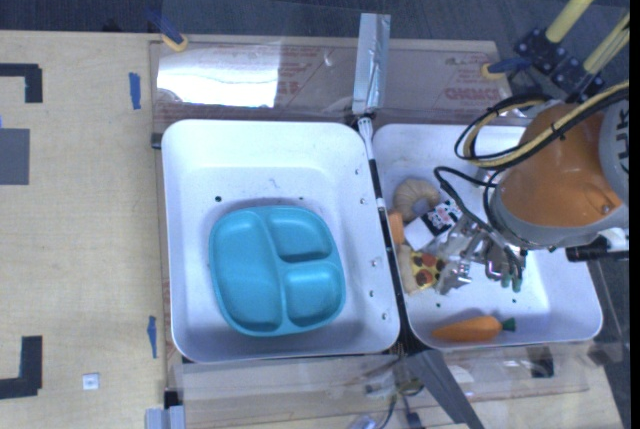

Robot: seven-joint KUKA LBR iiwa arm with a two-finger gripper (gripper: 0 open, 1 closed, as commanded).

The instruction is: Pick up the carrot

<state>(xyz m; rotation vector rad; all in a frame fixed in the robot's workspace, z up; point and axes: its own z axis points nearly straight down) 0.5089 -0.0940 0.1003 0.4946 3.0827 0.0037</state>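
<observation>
We see the carrot (468, 327) lying just below our gripper (452, 267), apart from it; we cannot tell the gripper's state.

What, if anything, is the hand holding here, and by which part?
Nothing that can be seen. The hand hangs over the clutter in the right bin, while the carrot lies apart near that bin's front edge, untouched.

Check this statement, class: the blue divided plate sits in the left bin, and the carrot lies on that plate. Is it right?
Not quite. The blue divided plate does sit in the left bin, but the carrot is not on it. The camera view shows the carrot lying on the floor of the right bin, near its front edge, below the gripper.
</observation>
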